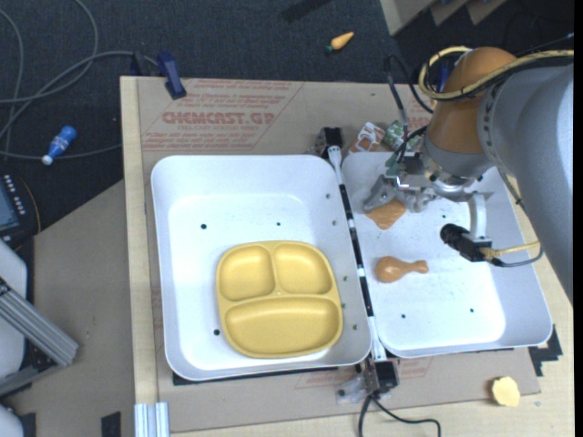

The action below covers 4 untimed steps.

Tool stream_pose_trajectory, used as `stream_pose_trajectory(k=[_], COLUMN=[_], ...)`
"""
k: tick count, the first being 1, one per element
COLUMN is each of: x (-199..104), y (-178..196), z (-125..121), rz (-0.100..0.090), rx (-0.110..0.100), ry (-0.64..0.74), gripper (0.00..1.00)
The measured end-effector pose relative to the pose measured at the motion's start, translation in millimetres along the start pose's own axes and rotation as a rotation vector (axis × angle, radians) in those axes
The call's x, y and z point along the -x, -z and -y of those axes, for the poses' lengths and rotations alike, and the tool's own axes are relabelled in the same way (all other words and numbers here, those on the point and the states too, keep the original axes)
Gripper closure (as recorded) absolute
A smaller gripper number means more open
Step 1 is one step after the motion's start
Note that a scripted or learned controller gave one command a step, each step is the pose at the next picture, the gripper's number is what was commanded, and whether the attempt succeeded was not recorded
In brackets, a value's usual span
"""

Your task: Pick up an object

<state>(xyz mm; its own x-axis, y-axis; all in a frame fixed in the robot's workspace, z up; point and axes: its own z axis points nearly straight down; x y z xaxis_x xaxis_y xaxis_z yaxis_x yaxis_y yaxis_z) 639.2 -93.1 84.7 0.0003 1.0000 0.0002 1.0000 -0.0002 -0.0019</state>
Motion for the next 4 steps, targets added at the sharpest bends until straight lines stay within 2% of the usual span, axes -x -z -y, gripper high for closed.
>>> stream_pose_trajectory(k=[3,4], x=[0.0,6.1], y=[0.0,0.2], z=[0.0,-19.9], rz=[0.000,0.001], rx=[0.000,0.006], ry=[0.000,0.002], gripper=[0.00,0.00])
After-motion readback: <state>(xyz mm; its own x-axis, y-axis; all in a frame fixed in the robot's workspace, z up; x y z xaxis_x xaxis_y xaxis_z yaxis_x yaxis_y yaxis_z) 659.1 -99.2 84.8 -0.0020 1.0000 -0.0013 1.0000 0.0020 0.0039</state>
